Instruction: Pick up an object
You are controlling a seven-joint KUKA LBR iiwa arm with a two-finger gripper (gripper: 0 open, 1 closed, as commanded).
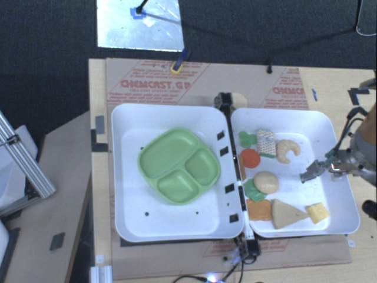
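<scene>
The right bin [330, 128] holds several toy foods: a tan croissant [288, 150], a red tomato [250, 158], a beige bun [266, 181] on a green leaf, an orange block [258, 210], a tan wedge [287, 213], a yellow cube [318, 212], and a grey-white wrapped piece [265, 141] beside a green item [247, 139]. My gripper [311, 173] reaches in from the right, low over the bin's right side, to the right of the bun and above the yellow cube. Nothing shows between its fingers.
The left bin [126, 128] holds a green divided plate [178, 165]. A black hinge strip [231, 158] runs between the bins. Cardboard lies under both bins, and a yellow-blue tool [179, 63] lies at the back.
</scene>
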